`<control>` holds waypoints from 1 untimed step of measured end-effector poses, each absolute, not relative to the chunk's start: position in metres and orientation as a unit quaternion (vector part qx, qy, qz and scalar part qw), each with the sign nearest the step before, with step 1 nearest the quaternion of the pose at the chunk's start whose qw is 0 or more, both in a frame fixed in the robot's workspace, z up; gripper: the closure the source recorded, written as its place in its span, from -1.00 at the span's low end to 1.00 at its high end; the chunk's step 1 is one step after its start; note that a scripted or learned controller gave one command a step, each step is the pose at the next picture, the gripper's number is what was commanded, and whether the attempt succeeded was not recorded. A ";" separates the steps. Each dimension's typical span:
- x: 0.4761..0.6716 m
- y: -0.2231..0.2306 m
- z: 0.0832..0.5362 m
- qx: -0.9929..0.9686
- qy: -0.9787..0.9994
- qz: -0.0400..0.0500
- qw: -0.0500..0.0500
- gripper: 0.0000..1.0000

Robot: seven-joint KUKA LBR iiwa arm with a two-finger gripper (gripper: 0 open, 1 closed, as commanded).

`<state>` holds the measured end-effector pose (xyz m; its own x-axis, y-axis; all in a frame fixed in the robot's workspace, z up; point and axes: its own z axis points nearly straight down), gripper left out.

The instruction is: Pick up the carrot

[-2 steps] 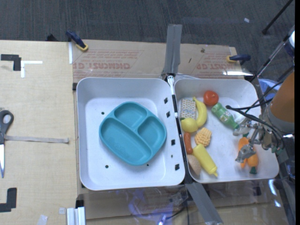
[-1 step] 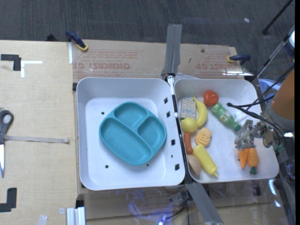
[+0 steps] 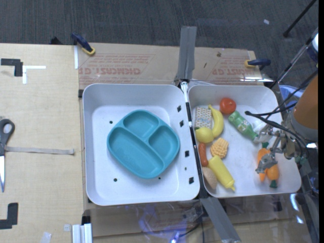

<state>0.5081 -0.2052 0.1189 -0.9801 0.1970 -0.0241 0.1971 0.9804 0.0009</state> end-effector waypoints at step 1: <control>0.511 -0.205 0.129 0.098 0.995 -0.002 0.015 1.00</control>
